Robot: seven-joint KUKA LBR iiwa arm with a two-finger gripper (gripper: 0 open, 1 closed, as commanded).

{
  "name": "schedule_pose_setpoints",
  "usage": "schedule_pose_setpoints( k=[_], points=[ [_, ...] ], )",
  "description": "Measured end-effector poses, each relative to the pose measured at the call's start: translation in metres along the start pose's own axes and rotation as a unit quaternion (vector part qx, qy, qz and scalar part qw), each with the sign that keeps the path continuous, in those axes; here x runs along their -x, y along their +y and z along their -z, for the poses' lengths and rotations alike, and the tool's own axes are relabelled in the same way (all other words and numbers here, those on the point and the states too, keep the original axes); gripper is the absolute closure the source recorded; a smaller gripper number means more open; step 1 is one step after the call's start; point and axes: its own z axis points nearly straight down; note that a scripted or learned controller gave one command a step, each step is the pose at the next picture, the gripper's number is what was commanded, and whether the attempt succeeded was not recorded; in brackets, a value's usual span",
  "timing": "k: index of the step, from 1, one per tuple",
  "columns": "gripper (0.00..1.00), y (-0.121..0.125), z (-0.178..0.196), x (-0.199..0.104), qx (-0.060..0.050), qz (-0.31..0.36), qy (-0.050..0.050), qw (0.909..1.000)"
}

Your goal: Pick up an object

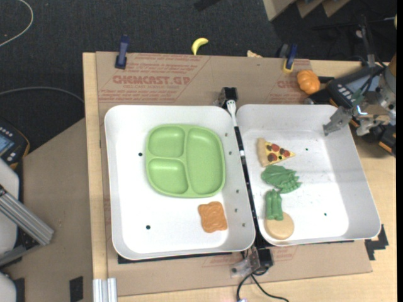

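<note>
The right bin (340, 187) holds a pizza slice (274, 151), a leafy green piece (281, 178), a green stalk (272, 204) and a round tan disc (279, 226), all along its left side. A green divided plate (186, 159) and an orange fried piece (213, 217) lie in the left bin (126, 187). My gripper (340, 118) hangs over the right bin's far right corner, well away from the food items, and nothing shows in it.
An orange fruit (308, 81) and a yellow banana (199, 44) lie outside the bins at the back. Two blue clamps (122, 53) hold the cardboard base's far edge. A black divider (238, 150) runs between the bins.
</note>
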Motion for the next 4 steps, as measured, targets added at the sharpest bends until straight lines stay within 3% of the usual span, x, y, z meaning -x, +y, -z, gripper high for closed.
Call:
schedule_pose_setpoints(
  k=[1, 2, 3, 4],
  points=[
    [0.0, -0.019, -0.036, -0.087, -0.004, 0.003, 0.003, 1.0],
    [0.0, -0.004, -0.137, -0.128, -0.003, 0.002, 0.001, 1.0],
    [1.0, -0.003, -0.121, -0.125, 0.001, 0.0, 0.0, 1.0],
    [1.0, -0.003, -0.111, -0.125, 0.002, -0.001, 0.0, 1.0]
  ],
)
